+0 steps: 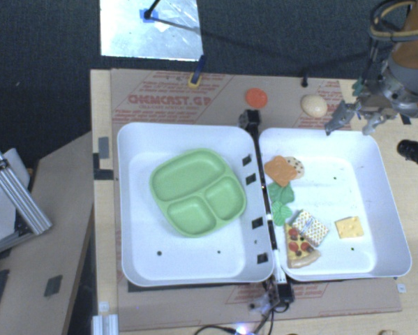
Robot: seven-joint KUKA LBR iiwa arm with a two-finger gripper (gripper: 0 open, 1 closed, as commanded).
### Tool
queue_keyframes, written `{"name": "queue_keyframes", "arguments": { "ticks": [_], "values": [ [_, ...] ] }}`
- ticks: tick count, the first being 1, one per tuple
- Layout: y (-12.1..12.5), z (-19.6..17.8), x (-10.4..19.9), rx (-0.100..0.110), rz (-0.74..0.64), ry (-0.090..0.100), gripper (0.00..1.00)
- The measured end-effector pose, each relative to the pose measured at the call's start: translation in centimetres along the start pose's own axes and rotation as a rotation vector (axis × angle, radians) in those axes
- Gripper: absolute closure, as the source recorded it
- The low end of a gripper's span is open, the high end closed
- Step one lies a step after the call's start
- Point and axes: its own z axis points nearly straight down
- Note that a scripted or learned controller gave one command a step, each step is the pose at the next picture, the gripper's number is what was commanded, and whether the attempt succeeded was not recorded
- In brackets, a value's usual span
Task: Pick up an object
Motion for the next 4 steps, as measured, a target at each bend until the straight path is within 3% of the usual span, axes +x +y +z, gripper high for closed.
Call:
{"name": "queue_keyframes", "arguments": {
  "ticks": [1,4],
  "values": [
    [0.2,-0.7,0.0,-0.011,-0.002,-0.002,0.00],
    [-0.5,12.8,1.8,-0.007,-0.003,-0.001,0.00]
  ]
}}
